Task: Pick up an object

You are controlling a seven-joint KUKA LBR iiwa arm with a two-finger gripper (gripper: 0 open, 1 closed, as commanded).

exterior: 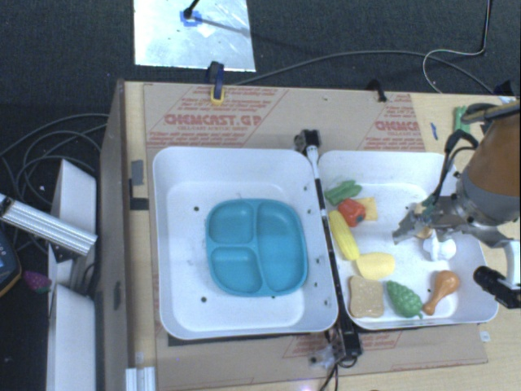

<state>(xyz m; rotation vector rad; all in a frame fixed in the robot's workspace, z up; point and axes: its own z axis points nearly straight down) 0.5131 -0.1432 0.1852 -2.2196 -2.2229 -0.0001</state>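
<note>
1. Candidate objects: the right bin [383,172] holds all the toy food. A green leafy piece [343,191] lies near the upper left corner. A red piece [352,211] sits just beside it, touching an orange-yellow piece [370,208]. A long yellow piece [343,235] lies along the left wall. A yellow lemon-shaped piece [375,264] lies near mid-bin. A tan bread slice [366,296], a green textured piece [404,298] and a brown drumstick [442,287] lie along the front wall. A small white item [440,248] lies just below the gripper; its kind cannot be told.

2. Task progress: every piece rests on the bin floor. No piece is lifted. The pick is judged not yet done; selection, grasp and lift are all left.

3. Gripper [417,222]: it hangs low over the right half of the right bin, near the white item. The end parts are dark and blurred. Whether they are spread or closed cannot be told. Nothing is seen held between them. Contact with any piece cannot be confirmed.

4. Surroundings: the left bin [187,169] holds a blue divided plate [256,246], well apart from the gripper. Both bins rest on a brown board [269,108].
</note>
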